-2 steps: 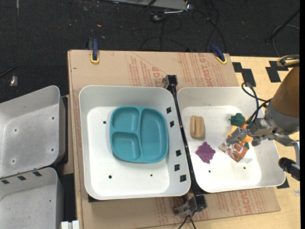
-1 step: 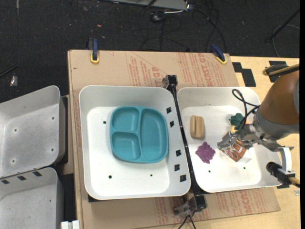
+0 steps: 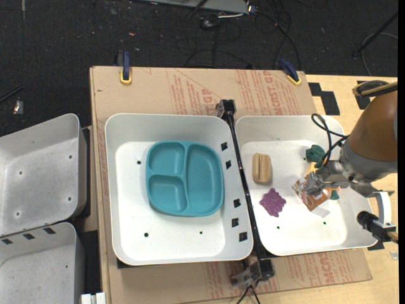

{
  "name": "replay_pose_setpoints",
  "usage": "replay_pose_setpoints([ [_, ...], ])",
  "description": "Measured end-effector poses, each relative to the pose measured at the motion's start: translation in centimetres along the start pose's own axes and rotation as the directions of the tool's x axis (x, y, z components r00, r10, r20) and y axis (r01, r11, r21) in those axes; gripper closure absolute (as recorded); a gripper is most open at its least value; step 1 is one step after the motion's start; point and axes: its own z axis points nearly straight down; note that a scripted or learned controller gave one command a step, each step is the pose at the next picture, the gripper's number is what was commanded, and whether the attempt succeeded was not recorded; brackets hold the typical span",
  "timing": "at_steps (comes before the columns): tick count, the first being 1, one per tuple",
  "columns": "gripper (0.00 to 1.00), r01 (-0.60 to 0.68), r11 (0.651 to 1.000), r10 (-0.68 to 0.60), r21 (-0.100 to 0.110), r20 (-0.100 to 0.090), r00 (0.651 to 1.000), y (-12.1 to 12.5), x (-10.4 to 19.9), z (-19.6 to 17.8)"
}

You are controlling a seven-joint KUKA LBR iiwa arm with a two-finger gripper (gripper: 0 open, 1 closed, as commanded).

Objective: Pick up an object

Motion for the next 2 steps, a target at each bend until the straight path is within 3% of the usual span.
replay_pose_setpoints([
  [2,1.00,0.006,1.000,-0.006,0.007,-0.005,1.000,-0.5,0.9,-11.5],
])
